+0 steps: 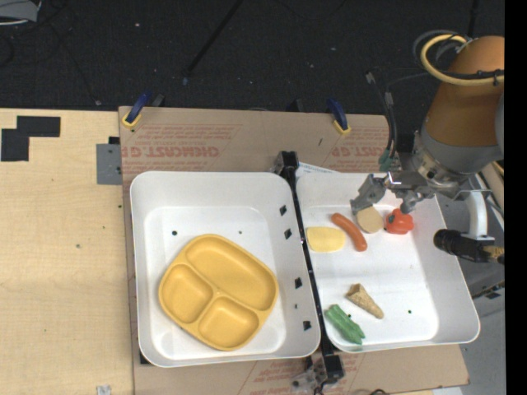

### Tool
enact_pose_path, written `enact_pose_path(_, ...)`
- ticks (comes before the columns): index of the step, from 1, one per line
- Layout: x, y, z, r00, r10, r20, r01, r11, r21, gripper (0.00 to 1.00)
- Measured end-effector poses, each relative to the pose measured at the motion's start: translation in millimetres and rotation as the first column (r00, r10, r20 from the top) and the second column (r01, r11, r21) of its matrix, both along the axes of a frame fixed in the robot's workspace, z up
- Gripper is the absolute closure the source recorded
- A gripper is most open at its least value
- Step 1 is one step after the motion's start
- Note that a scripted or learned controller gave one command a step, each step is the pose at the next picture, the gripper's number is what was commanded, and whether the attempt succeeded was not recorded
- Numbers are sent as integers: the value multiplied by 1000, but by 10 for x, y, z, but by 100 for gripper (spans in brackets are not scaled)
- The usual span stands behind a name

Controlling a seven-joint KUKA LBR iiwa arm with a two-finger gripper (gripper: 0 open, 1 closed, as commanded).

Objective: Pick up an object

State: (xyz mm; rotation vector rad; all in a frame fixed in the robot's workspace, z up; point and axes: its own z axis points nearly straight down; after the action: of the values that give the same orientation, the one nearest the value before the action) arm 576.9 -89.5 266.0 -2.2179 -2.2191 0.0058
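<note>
My gripper (383, 206) hovers over the far part of the right bin (449, 303), fingers spread open with nothing between them. Just below its fingertips lie a pale round piece (370, 220) and a small red piece (399, 223). An orange sausage (349, 230) lies slantwise to the left of them, beside a flat yellow oval (326, 239). Nearer the front sit a tan wedge (364, 300) and a green vegetable (344, 323) at the bin's front left corner.
The left bin (156, 204) holds a yellow divided plate (218, 290). A black divider (298, 245) runs between the bins. The grey arm with its orange band (465, 97) comes in at the upper right, and a black part (461, 243) sticks in at the right rim.
</note>
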Motion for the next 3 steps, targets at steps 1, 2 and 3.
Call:
enact_pose_path(1,8,-1,25,1000,0,5,0,1000,0,0)
enact_pose_path(2,14,62,-421,1000,0,1,0,1000,0,0)
enact_pose_path(3,-46,64,-1042,1000,0,-1,0,1000,0,0)
